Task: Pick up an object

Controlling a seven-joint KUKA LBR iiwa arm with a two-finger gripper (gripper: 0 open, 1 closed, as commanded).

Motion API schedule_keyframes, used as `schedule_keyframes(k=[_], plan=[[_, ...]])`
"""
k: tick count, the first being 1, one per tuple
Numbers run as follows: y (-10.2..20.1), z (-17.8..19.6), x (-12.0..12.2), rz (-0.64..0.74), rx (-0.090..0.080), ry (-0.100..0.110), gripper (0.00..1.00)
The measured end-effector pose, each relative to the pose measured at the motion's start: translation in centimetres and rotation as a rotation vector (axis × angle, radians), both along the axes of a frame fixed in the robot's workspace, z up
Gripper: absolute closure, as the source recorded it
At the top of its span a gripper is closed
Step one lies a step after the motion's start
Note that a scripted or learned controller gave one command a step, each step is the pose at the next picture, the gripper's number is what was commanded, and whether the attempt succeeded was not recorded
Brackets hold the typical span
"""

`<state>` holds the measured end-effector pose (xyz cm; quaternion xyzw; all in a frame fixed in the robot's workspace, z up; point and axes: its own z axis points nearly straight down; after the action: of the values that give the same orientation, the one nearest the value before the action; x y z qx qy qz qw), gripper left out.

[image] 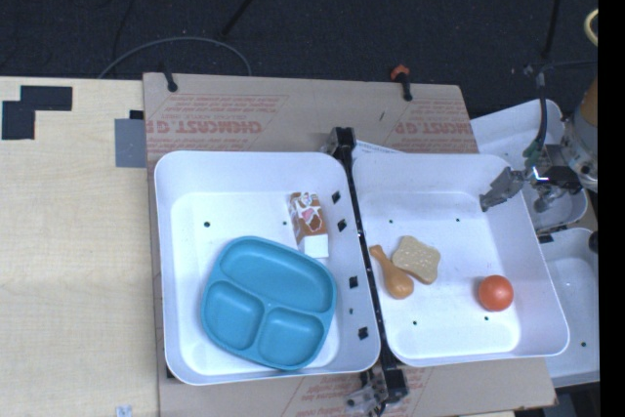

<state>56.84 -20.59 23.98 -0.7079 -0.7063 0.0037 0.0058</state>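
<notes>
Gripper (510,186) sat at the right bin's (459,347) upper right edge; whether its jaws were spread could not be told. Tomato (496,292) lay near that bin's right wall, cracker (417,258) and drumstick (393,272) touching mid-bin. Left bin (176,210) held a blue plate (269,303) and a small packet (308,215).

One fixed camera looks down at a slant from above the table (68,239), quite high up. Both white bins (176,210) fit inside the frame; the far floor is dark, perhaps with cables.
</notes>
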Motion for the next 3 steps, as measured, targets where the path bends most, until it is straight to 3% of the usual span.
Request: schedule_keyframes(k=[1,3], plan=[[0.0,0.7,0.3,0.003,-0.003,-0.013,0.0],[0.6,-9.9,-0.1,0.002,-0.001,-0.006,0.0]])
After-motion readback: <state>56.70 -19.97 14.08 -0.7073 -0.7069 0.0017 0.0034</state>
